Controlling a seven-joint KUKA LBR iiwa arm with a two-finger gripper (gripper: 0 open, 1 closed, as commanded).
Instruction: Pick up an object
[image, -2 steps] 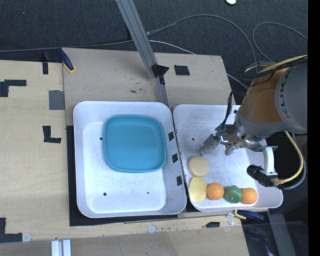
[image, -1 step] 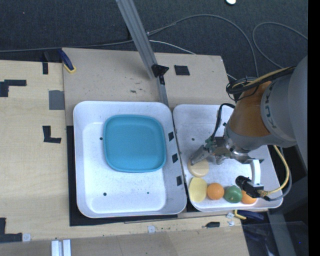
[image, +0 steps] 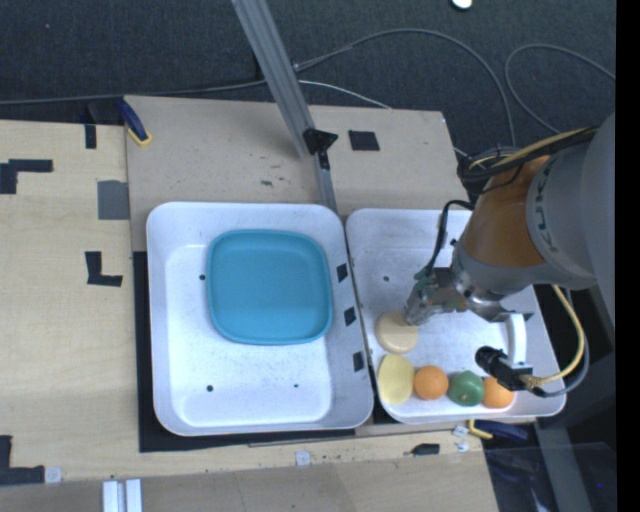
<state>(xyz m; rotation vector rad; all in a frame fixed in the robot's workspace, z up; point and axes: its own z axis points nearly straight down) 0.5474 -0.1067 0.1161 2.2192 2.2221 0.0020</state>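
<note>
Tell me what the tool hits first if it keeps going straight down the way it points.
Most likely the pale cream round object in the right bin: the tool hangs just above its upper edge. Height is hard to judge.

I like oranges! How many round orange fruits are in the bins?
2, both along the near edge of the right bin: one orange fruit beside the yellow lemon, another right of the green fruit. The arm may hide more.

No text, label, brand, number or sign can be read anywhere in this view
</note>
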